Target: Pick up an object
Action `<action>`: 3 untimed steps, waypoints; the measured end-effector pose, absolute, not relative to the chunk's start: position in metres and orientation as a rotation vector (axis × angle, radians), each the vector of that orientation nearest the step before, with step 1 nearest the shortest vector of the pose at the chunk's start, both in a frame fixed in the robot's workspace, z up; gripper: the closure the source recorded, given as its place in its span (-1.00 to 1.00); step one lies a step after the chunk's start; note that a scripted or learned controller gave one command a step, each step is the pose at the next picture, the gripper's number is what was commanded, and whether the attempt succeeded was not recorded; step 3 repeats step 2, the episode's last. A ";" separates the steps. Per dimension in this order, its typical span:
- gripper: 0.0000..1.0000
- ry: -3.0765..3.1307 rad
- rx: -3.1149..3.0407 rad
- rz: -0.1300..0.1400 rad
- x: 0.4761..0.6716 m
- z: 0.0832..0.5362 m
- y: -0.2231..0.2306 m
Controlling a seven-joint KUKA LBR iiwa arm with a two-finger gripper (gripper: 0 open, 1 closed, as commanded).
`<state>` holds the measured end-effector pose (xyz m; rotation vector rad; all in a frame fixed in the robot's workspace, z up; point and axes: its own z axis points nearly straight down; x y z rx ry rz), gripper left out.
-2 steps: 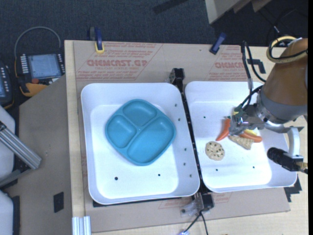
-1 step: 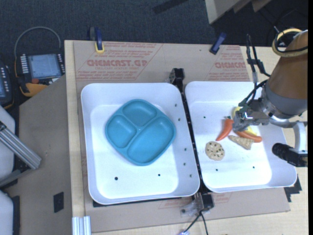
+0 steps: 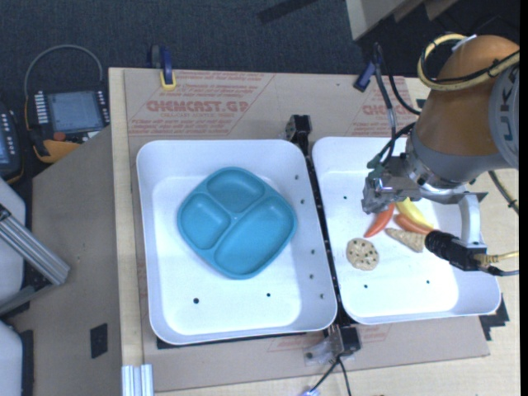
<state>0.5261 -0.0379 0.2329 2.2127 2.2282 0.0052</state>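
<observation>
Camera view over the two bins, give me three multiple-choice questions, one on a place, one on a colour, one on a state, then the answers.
1. Where does the divided plate lie?
A. left bin
B. right bin
C. on the bench outside the bins

2. What colour is the plate?
A. red
B. blue
C. yellow

3. How does the cookie lie?
A. lifted by the gripper
B. on the plate
C. flat on the right bin's floor

Answers: 1 A, the plate sits in the middle of the left bin. 2 B, it is plainly blue. 3 C, the cookie rests on the white floor, below the gripper and apart from it.
</observation>
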 end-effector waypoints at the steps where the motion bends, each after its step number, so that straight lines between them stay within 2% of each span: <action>1: 1.00 2.226 2.218 0.003 0.543 0.222 0.016; 2: 1.00 2.229 2.213 0.005 0.556 0.227 0.079; 3: 1.00 2.229 2.213 0.005 0.556 0.227 0.079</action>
